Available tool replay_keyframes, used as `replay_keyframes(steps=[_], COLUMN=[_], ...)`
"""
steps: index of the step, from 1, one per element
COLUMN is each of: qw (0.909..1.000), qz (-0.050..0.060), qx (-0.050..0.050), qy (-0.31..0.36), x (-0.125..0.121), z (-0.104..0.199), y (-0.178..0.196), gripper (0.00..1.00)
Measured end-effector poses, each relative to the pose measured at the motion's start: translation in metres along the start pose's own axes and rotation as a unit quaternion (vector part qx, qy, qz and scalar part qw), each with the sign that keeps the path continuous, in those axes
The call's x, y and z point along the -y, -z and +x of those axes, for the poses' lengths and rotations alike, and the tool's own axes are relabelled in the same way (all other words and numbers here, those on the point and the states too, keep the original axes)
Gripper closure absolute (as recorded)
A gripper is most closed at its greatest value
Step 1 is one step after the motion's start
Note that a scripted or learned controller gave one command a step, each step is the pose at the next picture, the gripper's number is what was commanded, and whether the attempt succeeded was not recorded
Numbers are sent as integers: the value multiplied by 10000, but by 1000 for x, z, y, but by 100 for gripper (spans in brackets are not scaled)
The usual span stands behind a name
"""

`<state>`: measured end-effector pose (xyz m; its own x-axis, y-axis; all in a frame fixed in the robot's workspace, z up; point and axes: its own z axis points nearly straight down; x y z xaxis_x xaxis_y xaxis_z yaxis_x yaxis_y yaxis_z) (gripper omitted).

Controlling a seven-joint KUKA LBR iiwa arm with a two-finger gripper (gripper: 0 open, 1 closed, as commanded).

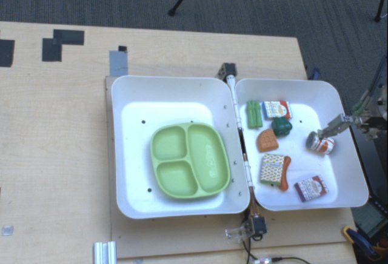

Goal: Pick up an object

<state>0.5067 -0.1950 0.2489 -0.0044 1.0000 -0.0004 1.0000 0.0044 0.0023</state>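
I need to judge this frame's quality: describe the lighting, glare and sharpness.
Camera view: even overhead light, with the left bin floor washed out to near white around the green tray; soft shadows under the bin rims; the small items are slightly soft, and the claw by the small can is blurry.

Arm (374, 112) cut off at right frame edge. Hand (330, 130) small, finger state not resolvable. Labels on small can (321, 144) and purple packet (310, 188) too small to read. Tabletop (54, 154) cropped left and bottom.
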Motion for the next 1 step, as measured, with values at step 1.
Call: replay_keyframes(steps=[1], qw=[10000], qz=[12], qx=[-7], qy=[-11], x=[21], z=[-7], y=[-125], gripper=[0])
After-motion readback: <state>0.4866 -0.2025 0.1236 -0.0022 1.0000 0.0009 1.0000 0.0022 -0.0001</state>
